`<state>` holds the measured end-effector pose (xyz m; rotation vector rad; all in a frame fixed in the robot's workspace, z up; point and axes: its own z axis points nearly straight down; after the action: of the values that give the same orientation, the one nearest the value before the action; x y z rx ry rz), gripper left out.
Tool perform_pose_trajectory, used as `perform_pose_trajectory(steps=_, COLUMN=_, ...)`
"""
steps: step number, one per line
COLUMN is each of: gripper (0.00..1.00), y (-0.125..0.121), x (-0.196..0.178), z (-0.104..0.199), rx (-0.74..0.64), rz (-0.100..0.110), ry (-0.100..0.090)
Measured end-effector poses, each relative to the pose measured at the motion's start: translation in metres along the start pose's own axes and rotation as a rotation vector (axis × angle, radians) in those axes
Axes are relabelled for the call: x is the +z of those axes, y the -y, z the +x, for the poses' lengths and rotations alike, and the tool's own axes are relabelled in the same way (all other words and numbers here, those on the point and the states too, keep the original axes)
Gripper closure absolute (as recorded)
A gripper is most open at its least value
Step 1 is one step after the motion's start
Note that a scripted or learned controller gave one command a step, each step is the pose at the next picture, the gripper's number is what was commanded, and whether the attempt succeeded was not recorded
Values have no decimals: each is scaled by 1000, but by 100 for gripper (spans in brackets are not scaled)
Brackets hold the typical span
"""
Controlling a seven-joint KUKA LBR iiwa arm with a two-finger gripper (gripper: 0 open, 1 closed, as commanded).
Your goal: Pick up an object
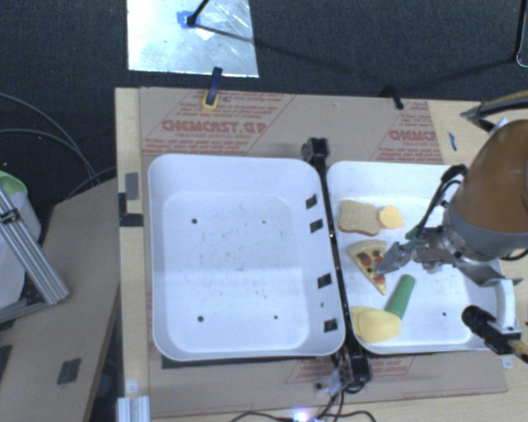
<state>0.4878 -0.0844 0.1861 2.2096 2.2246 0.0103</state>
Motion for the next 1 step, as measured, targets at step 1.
perform_pose_trajectory(steps=1, gripper=0, y=-9, x=-43, z=20, rx=0, rz=1, ry=0)
